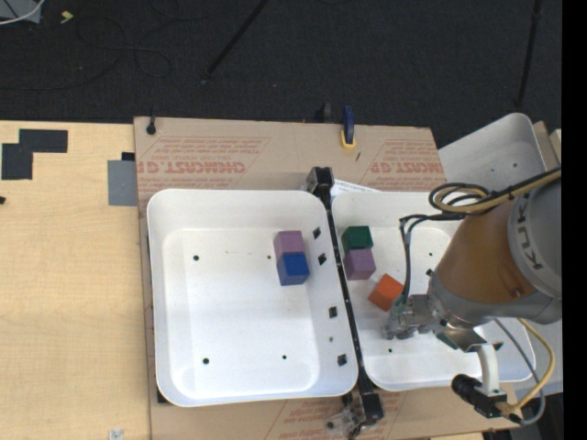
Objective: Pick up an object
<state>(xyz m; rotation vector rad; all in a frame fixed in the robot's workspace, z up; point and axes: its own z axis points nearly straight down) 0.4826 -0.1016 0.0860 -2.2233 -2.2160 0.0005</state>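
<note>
Pincer (401,324) of the grey KUKA arm (495,264) hangs low over the right bin (404,374), just beside the orange block (386,291); from this slanted overhead view nobody can tell whether it is released or clenched, and nothing is seen held in it. That orange block, the likeliest target, lies tilted on the bin floor near the divider, with the pincer just below and to its right in the picture.

A clean pick, by this reading, calls for centring the tool squarely over the block, turning the wrist to match its tilted faces, then descending straight so the block is not nudged aside.

Close neighbours complicate matters. A purple block (359,263) sits just above the orange one, nearly touching it, with a green block (357,237) just behind that. The black rail (337,282) between the bins runs near the cluster on the left and could catch a wide approach.

Across the divider, the left bin (174,337) holds a blue block (293,268) pressed against a lilac block (289,243), well apart from the arm. Both bins rest on a cardboard sheet (238,159) atop the bench (64,319).
</note>
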